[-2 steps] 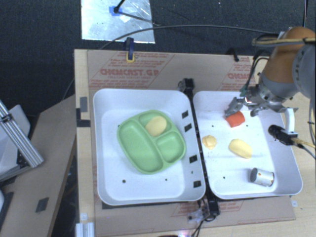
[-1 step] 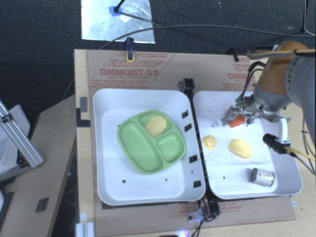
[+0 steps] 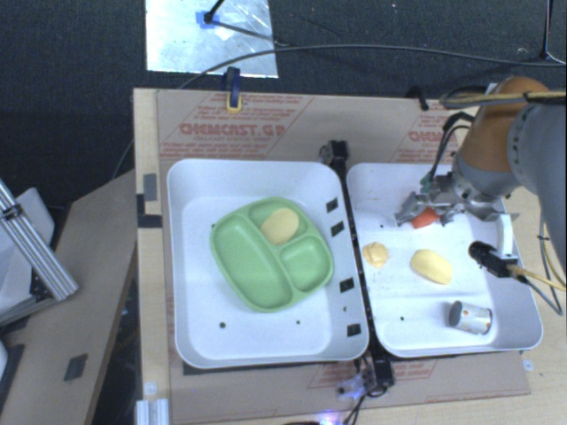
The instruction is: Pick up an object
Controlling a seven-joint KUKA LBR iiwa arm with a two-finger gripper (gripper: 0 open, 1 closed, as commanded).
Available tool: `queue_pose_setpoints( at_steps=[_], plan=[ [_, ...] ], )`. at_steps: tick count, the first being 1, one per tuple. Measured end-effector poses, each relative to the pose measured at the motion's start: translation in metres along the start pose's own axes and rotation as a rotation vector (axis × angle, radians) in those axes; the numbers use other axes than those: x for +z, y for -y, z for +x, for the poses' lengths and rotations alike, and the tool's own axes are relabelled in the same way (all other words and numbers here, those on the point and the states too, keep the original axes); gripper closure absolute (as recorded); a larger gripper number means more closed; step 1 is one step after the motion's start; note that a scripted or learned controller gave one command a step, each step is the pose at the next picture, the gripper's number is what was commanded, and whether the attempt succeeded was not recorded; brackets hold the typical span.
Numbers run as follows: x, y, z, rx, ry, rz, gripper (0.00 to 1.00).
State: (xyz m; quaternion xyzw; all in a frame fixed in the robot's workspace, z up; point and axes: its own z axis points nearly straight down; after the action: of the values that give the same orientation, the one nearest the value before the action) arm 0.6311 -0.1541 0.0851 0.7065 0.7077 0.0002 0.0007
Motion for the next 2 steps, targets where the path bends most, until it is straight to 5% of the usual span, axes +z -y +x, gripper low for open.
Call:
queue_pose_setpoints(
  at_steps=[1, 2],
  plan=[
    [-0.011, -0.001, 0.000, 0.000, 0.001, -0.004, 1.00],
    [-0.063, -0.013, 0.000, -0.003, 0.001, -0.006, 1.00]
  ],
)
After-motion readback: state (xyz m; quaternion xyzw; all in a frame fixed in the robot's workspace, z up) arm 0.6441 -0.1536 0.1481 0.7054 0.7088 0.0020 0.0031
